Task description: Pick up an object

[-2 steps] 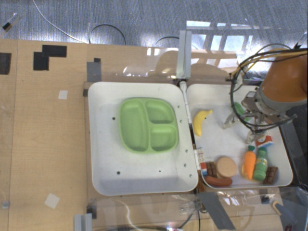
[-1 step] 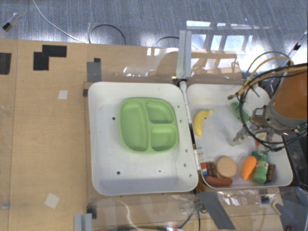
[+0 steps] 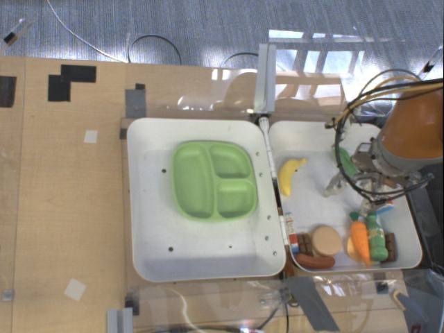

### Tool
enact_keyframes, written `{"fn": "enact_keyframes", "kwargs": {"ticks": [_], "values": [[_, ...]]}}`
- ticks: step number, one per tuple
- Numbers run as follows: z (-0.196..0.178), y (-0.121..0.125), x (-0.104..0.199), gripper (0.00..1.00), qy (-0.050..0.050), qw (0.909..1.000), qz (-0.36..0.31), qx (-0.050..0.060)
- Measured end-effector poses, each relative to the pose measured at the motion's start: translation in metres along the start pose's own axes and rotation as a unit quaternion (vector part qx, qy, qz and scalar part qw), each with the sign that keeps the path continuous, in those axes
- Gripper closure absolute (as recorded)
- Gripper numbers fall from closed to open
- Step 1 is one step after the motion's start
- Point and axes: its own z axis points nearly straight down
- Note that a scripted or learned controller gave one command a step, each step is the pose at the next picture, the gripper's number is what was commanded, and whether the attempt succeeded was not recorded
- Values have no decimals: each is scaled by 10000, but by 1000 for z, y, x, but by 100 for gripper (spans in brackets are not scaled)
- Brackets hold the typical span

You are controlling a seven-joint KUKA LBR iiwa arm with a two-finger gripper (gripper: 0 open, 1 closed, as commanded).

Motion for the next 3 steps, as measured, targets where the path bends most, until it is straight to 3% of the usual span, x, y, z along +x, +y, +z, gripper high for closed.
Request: {"fn": "enact_keyframes", "kwargs": {"ticks": [1,2,3], "values": [[2,-63,-20,0,6,9996,292,-7],[3,-22,-108,0,-10,9999,95,-32],[-164,-42,-58,0,-4,9960,-892,29]]}}
